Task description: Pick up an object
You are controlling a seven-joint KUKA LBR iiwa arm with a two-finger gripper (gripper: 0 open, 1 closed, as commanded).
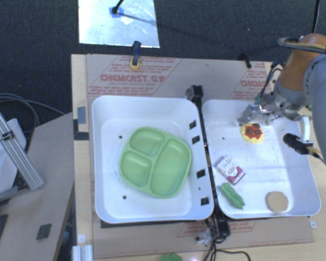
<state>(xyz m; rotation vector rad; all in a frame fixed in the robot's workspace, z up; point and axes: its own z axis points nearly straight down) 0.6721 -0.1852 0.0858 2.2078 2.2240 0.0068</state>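
My gripper [262,111] hangs over the far part of the right bin [299,170], at the end of the grey arm with its orange band. Just in front of it, on the bin floor, lies a small yellow and red toy [253,133]. A red and white packet [229,169] rests near the bin's middle left. Nearer the front lie a green pea pod [232,195] and a round tan cookie [277,201]. Nothing is seen in the gripper's hold.
The left bin [106,162] holds a green divided plate [155,161]. A black divider with clips [198,140] runs between the bins. A shiny metal sheet [118,15] lies beyond the bench, and a yellow clamp [135,56] sits on the back edge.
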